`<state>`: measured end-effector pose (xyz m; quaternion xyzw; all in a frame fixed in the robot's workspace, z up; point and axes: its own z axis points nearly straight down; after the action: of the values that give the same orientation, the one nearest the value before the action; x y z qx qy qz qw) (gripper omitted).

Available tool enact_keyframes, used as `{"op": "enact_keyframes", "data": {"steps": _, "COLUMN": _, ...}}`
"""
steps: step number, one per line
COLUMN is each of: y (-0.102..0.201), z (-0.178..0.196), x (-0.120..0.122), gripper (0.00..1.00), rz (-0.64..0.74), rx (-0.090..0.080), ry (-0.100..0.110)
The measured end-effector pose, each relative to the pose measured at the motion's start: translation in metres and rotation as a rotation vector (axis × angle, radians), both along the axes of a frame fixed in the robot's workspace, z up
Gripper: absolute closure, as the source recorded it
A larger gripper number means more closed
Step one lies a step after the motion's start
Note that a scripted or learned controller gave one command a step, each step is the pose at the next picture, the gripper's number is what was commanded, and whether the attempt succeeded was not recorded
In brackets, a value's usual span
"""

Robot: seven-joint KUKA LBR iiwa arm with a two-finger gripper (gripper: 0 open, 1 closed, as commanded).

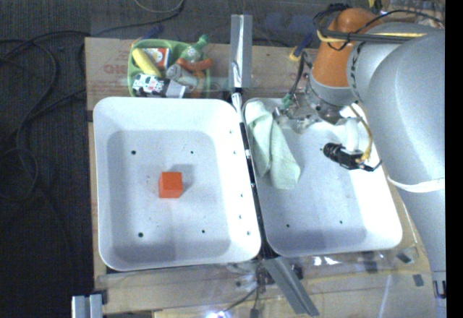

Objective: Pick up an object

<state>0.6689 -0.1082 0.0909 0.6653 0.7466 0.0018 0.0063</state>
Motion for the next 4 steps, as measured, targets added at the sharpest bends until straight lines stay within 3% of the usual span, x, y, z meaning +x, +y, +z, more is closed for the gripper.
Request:
{"op": "enact_keyframes", "data": {"steps": 1, "y": 0.017, "z": 0.093, "x": -0.035, "gripper": 0.0, "rz": 0.02, "rx": 0.004, "ry": 0.011}}
{"op": "enact_keyframes", "data": {"steps": 2, "y": -0.017, "z": 0.009, "x": -0.034, "gripper": 0.0, "rz": 0.065, "rx": 0.004, "ry": 0.0}}
{"op": "enact_keyframes", "data": {"steps": 3, "y": -0.058, "z": 0.035, "x": -0.059, "gripper": 0.0, "rz": -0.061, "rx": 0.005, "ry": 0.011}}
{"op": "enact_keyframes", "data": {"steps": 4, "y": -0.024, "z": 0.005, "x": -0.031, "gripper": 0.0, "rz": -0.018, "rx": -0.002, "ry": -0.007}}
